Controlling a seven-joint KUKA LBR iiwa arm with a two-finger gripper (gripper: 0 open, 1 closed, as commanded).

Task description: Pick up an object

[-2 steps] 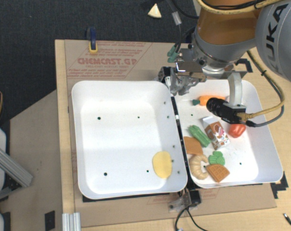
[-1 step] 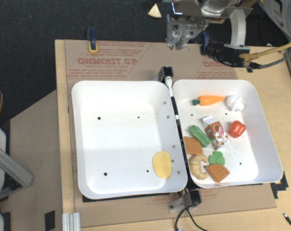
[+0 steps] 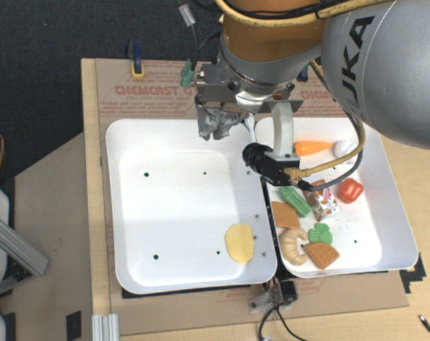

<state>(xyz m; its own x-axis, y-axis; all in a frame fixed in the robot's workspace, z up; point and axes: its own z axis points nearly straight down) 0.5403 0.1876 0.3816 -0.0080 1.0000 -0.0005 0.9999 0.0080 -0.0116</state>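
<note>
we see the grey arm (image 3: 371,55) with its orange band (image 3: 278,6) coming in from the upper right and covering much of the top of the view. its gripper (image 3: 216,125) hangs over the far edge of the left bin (image 3: 129,190), close to the wall between the two bins. the metal fingers are small and dark against the shadow there, and we cannot tell whether they stand apart or together; we see nothing between them.

in the left bin lies a pale yellow oval piece (image 3: 239,243), near the front right corner, well apart from the gripper.

the right bin (image 3: 396,226) is partly hidden by the arm along its far side. in it we make out an orange carrot (image 3: 313,148) next to a white piece (image 3: 340,148), a red pepper-like piece (image 3: 350,190), a green pod (image 3: 294,200), a small broccoli-like green piece (image 3: 319,234), a tan croissant shape (image 3: 294,245), a brown cracker (image 3: 321,255) and a small patterned box (image 3: 325,203) whose print is too small to read. these lie close together, several touching.

a black fitting (image 3: 266,162) with a yellowish cable (image 3: 328,165) sits over the divider, hiding part of the right bin. the bins rest on a brown board (image 3: 94,119) with red lettering, partly covered by the arm.
</note>
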